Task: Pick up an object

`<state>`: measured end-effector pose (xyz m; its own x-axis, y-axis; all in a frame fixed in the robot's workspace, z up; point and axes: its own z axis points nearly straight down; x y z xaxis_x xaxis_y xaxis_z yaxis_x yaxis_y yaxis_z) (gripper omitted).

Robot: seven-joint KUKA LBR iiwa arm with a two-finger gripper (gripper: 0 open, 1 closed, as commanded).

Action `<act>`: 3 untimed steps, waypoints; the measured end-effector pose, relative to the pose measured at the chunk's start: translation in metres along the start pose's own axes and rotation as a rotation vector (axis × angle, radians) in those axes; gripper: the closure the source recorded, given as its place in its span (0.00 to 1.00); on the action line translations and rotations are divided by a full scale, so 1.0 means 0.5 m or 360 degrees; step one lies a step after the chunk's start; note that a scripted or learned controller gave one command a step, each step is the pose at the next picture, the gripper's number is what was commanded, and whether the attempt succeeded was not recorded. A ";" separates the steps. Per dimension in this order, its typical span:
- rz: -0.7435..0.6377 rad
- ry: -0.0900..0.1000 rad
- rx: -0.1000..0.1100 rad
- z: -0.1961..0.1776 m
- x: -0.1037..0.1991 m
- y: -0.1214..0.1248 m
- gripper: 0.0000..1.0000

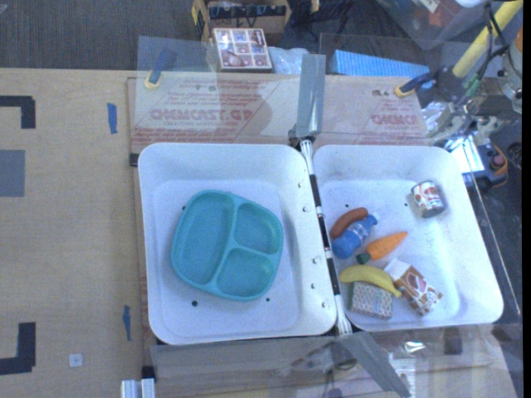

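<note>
Two white bins sit side by side on the bench. The left bin (158, 181) holds one teal three-compartment plate (226, 244), lying flat and roughly centred.

All the pickable items are in the right bin (465, 247):
- A small tin can (427, 198) lies on its side near the far right, well apart from the rest.
- A red sausage (348, 220) is near the bin's left wall, tilted.
- A blue bottle (354, 236) lies just below the sausage, and I think they touch.
- An orange carrot (387, 245) lies just right of the bottle, tip pointing up-right.
- A yellow banana (370, 277) lies below the carrot.
- A squarish printed packet (371, 301) is at the near edge, with the banana overlapping its top.
- A small brown-and-white carton (417, 288) lies just right of the banana, tilted.

For the gripper, I can't tell how far open it is or whether it has hold of anything. Every item I listed is resting on a bin floor.

Behind the bins there is a clear sheet with red lettering (207, 114), a cardboard box (241, 2) and a small picture box (242, 48). Blue tape strips (112, 118) are on the wooden benchtop at left.
</note>
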<state>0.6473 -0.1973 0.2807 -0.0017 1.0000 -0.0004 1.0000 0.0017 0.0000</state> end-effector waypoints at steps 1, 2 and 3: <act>0.0014 -0.0001 -0.0002 0.306 -0.043 -0.071 0.00; -0.0063 0.0013 -0.0013 0.386 -0.027 -0.019 0.00; -0.0060 -0.0005 -0.0015 0.364 -0.038 -0.020 1.00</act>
<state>0.6372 -0.2163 0.0989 -0.0391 0.9992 -0.0037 0.9992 0.0391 0.0092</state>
